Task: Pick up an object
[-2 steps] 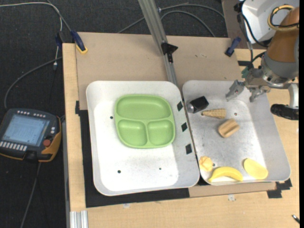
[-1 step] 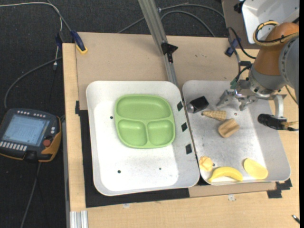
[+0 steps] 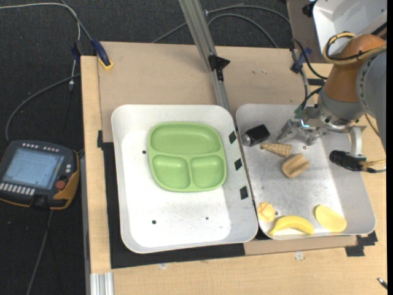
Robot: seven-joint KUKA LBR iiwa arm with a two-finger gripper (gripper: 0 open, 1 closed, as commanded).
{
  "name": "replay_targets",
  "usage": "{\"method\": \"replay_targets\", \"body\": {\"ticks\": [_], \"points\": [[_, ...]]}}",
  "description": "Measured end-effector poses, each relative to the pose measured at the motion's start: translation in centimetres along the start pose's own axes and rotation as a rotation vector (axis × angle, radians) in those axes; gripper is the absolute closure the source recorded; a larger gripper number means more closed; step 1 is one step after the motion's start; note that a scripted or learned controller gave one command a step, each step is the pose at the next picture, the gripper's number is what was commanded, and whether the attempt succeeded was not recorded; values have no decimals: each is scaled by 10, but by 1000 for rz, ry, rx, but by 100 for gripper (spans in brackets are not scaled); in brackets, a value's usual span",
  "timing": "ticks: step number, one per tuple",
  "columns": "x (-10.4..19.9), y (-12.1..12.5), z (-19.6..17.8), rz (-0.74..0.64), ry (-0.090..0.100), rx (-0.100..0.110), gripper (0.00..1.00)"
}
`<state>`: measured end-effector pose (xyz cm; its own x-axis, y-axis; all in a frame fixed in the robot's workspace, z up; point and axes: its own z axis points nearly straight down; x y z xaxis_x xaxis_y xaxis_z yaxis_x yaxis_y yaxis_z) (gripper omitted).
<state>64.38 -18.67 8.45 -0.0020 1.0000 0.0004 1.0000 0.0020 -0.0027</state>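
From the camera view above the table point(image 3: 159, 72), the right bin point(image 3: 350, 195) is the landmark. The pincer point(image 3: 302, 131) hangs low over that bin's far end, close to its back wall, its metal fingers splayed fairly wide with nothing between them. Just in front of it, toward the bin's middle, lie the likeliest things to take: a tan cone-shaped piece point(image 3: 276, 148) lying flat and, just beside it, a tan bread-like chunk point(image 3: 295, 165). To the left of the pincer, against the bin's left wall, sits a small black block point(image 3: 256, 131). At the bin's near edge rest a yellow banana point(image 3: 291, 225), a pale yellow-and-pink piece point(image 3: 266, 211) touching its left end, and a yellow lemon-like slice point(image 3: 330, 218) to its right. These all look like toy food, so I'd judge them light, stiff and rather smooth; the cone tapers and could squirt out of a pinch near its tip, so its wide end or the chunk's flat sides look the safer grip. The banana's curve would want a hold across its middle. Left of the right bin, the other white bin point(image 3: 135, 226) carries a green divided plate point(image 3: 187, 156) with three compartments, which I judge too broad and flat to pinch except at its rim
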Motion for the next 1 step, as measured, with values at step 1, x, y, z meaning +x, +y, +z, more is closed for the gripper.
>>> {"method": "replay_targets", "body": {"ticks": [1], "points": [[0,1,-13,-1,-1,-5,100]]}}
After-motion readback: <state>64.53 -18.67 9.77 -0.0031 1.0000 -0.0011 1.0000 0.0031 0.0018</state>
